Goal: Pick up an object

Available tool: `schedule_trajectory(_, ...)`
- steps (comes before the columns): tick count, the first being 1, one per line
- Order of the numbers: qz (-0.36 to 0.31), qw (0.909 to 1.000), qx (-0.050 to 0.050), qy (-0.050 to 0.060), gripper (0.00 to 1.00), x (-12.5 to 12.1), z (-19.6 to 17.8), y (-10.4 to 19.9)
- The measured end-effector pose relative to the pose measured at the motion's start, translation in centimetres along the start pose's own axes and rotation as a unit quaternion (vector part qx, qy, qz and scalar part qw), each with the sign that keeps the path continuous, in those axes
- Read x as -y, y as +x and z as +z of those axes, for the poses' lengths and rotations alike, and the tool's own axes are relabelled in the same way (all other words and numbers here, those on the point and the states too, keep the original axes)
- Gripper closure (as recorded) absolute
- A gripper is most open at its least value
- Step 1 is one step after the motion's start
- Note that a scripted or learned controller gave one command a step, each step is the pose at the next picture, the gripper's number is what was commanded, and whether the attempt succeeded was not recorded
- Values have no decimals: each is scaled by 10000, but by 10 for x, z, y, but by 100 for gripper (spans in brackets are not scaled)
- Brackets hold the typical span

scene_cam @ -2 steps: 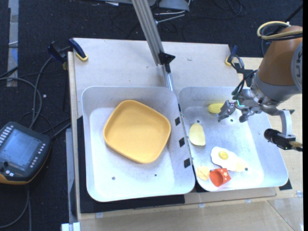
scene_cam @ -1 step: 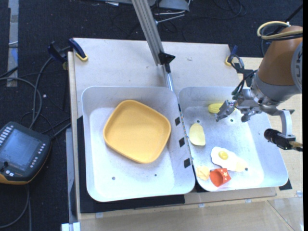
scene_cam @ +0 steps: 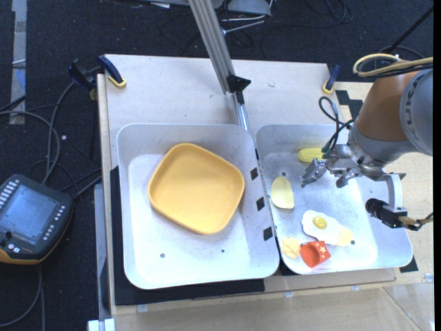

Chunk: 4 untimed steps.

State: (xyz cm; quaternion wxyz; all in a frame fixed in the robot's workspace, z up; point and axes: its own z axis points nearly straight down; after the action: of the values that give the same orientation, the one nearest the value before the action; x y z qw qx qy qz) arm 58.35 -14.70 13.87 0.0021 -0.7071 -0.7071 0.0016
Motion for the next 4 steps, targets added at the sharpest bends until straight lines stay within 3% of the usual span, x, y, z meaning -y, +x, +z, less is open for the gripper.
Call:
schedule_trajectory(1, -2, 10000, 1, -9, 0, 1, 45, 0)
schedule_trajectory(2, -1, 10000, 4, -28, 100, 0, 33, 0)
schedule_trajectory(4, -6, 10000, 7, -49, 100, -9, -81, -4)
